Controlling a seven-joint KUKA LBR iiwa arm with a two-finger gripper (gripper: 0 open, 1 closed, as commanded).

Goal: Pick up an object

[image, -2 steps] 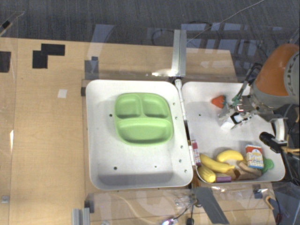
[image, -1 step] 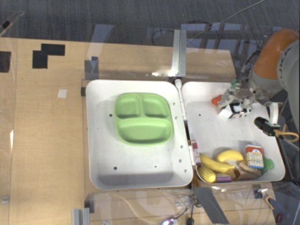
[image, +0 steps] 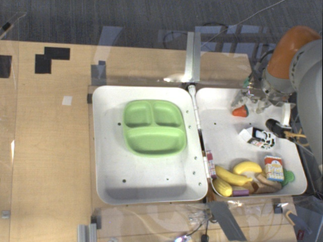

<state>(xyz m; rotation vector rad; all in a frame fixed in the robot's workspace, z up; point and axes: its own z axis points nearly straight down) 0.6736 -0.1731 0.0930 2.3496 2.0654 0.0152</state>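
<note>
Jaws' gap not discernible, gripper (image: 251, 101) low over right bin (image: 217, 97), beside small red-orange obj (image: 240, 112)

Arm (image: 303, 59) cut off (rt edge)

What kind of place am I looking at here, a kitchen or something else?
Probably a robotics lab, not a kitchen: a robot arm reaches over two white bins on a wooden bench, one holding a green divided plate, the other toy bananas.
</note>
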